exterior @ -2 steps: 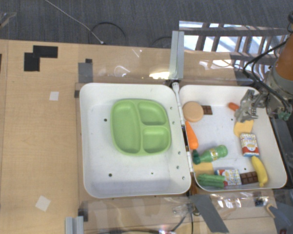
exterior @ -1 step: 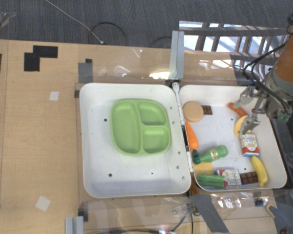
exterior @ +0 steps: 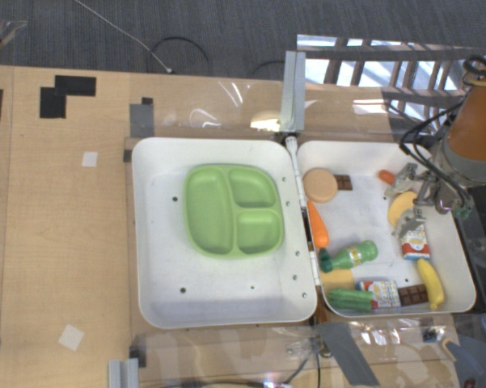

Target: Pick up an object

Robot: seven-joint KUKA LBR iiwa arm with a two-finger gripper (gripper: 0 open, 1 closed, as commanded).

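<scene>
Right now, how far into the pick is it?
Done: the arm has reached over the right bin, and the gripper is low among the items by the small banana piece.
In hand: nothing visibly between its fingers, so no grasp confirmed.
Left: close on an item and lift it clear. The carrot, green bottle and long banana all lie in the bin.

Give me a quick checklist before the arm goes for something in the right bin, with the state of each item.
1. Gripper over the right bin: ok.
2. Pickable things within the bin, such as the banana, the bottle, the carrot: ok.
3. Whether the jaws are open: cannot tell.
4. Nothing already held: cannot tell.
5. Room around the banana: not ok, it lies against the bin wall.
6. Green plate out of the way in the left bin: ok.
</scene>
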